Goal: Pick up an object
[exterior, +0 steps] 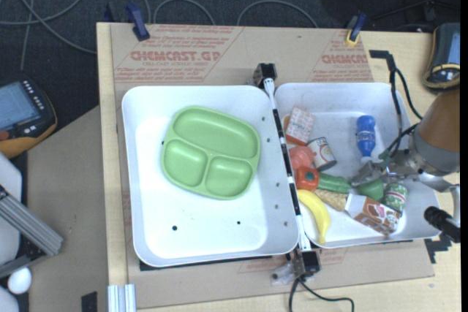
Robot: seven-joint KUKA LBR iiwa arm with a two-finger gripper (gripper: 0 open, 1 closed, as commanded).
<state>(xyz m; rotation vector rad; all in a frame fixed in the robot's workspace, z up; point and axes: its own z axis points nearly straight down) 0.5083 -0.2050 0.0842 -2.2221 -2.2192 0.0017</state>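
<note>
Count of what I have on the bench

I count two white bins: the left bin (146, 157) and the right bin (329, 93). In the left one I see one green divided plate (210, 152). In the right one I make out one blue bottle (365, 135), one banana (316, 212), one red tomato-like piece (302, 164), one small can (322, 153), one pale carton (299, 125), one green-labelled can (395, 196), one brown and white packet (374, 214) and one green vegetable (344, 184). The pile under the arm is cluttered, so I cannot tell whether more pieces lie there. On the board's far edge I count two clamps, one blue (137, 21) and one blue and yellow (355, 28).
</note>
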